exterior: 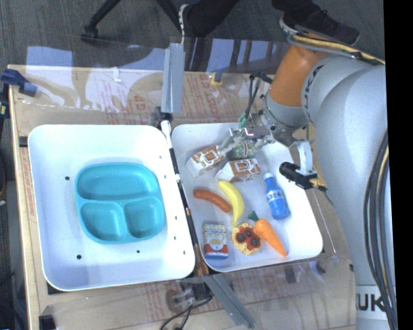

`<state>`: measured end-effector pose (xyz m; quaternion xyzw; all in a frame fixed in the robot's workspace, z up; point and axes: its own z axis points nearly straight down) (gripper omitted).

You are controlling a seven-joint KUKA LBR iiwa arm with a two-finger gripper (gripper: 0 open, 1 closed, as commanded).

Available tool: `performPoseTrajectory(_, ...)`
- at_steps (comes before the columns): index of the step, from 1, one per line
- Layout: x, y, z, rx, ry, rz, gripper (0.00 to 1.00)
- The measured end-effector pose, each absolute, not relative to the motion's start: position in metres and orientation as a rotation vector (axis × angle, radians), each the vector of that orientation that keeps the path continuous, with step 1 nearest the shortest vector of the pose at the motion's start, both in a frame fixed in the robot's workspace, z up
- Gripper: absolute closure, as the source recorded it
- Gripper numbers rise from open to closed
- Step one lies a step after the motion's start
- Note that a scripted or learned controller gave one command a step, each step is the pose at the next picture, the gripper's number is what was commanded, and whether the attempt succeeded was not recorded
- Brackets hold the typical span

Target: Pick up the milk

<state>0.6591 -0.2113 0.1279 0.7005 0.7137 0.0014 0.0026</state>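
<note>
Milk carton [215, 240] sits at the near rim of the right bin [306, 249], well apart from the claw [244, 143], past the sausage [212, 199] and banana [233, 201]. Claw hovers over snack packets [207, 159]; open or closed, can't tell. Carton looks light, thin-walled and crushable with smooth faces, so best taken across its two flat sides at mid-height, gently.
</note>
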Motion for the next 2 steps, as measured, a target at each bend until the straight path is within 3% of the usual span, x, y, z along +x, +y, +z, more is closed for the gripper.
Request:
performPoseTrajectory(1, 0.623, -0.213, 0.119, 2.335, 2.037, 0.046, 0.0)
performPoseTrajectory(2, 0.604, -0.205, 0.094, 2.354, 2.076, 0.002, 0.0)
